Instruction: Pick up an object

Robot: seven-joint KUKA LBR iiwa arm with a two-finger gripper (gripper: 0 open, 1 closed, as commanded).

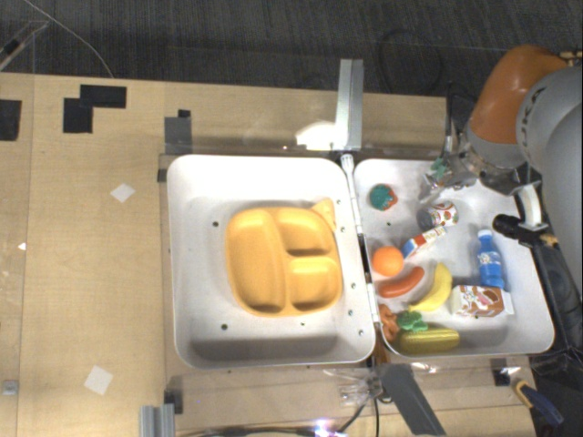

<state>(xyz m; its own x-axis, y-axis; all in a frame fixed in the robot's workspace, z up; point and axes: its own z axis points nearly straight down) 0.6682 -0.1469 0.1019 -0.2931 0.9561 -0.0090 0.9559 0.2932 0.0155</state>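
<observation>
Objects lie crowded in the right bin (543, 335), beside the yellow tray (282, 259) in the left bin. Gripper (444, 178) hangs at the right bin's far edge; finger state cannot be told. Target an isolated item, such as the blue bottle (489, 259) or the small ball (383, 198).

Bright, even overhead light; soft shadows; slightly blurry overall.

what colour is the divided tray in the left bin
Yellow-orange all over; the divided tray shows plainly in the camera view, lying in the left bin.
</observation>
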